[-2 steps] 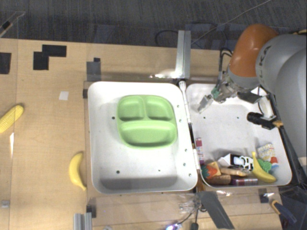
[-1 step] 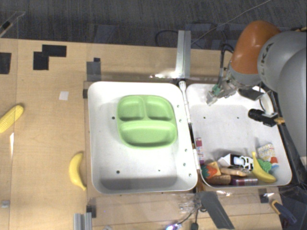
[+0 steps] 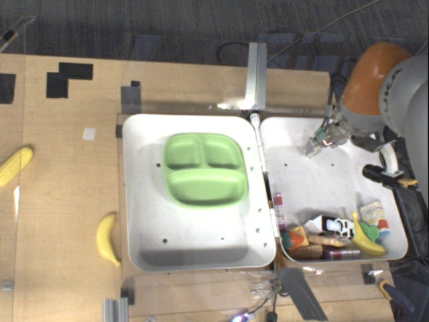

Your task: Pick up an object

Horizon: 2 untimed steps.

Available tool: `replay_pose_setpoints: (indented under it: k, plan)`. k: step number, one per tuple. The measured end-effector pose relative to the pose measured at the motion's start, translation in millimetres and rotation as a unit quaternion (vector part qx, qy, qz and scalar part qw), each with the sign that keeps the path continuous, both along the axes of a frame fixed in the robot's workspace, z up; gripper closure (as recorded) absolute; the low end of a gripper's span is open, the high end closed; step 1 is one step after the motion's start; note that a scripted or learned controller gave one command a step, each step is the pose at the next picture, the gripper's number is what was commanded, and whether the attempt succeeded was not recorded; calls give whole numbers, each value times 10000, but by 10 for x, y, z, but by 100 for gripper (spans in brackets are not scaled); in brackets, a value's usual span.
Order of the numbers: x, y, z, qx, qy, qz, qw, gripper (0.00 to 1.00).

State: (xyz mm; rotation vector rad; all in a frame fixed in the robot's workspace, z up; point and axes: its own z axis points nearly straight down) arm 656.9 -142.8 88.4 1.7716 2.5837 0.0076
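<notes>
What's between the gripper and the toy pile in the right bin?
Bare white bin floor. In the camera view the gripper sits near the right bin's far side, and the toy pile lies along its near edge.

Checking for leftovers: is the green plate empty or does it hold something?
Empty: the green plate shows three bare green sections, nothing in them.

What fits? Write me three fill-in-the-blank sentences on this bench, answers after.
The green tray lies in the ____ bin.
The gripper hangs over the ____ bin.
On the wood left of the bins lies a yellow ____ beside the corn.

Answers: left; right; banana
</notes>
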Motion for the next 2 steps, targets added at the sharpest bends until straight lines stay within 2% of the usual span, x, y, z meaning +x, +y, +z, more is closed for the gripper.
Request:
replay_pose_setpoints:
  k: [1, 2]
  plan:
    - [1, 0, 1, -1, -2, 2, 10000, 0]
    - [124, 160, -3, -17, 38, -249, 9997, 0]
